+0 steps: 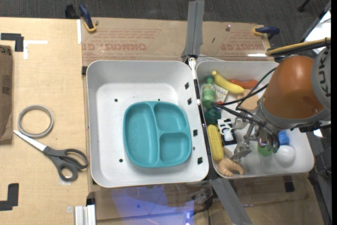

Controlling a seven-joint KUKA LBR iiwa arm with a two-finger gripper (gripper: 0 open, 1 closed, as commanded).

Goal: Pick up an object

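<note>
The arm (295, 89) comes in from the right with its orange band over the right bin (303, 166), and the pincer (243, 151) hangs low inside that bin, tips down near the front wall; whether it is spread or pressed together I cannot tell, cables and metal crowd the view there. Plenty to pick from around it: a yellow corn cob (215, 141) lies lengthwise along the bin's left wall, a tan peanut-shaped piece (230, 167) sits just below the pincer in the front corner, and a white ball (286, 155) rests to the right with a blue piece (284, 138) just above it. A green item (264, 149) sits just right of the pincer, partly hidden. Toward the back of the bin, a banana (227, 83) lies tilted, a green bottle (209, 93) beside it, and an orange carrot-like piece (245, 83) near the back wall. A small black-and-white block (226, 130) lies between the corn and the pincer. Over in the left bin (100, 113), a teal divided plate (157, 134) lies flat in the middle. Out on the wooden surface (42, 87) to the left, a roll of tape (35, 120) sits above a pair of grey-handled scissors (55, 154)
</note>
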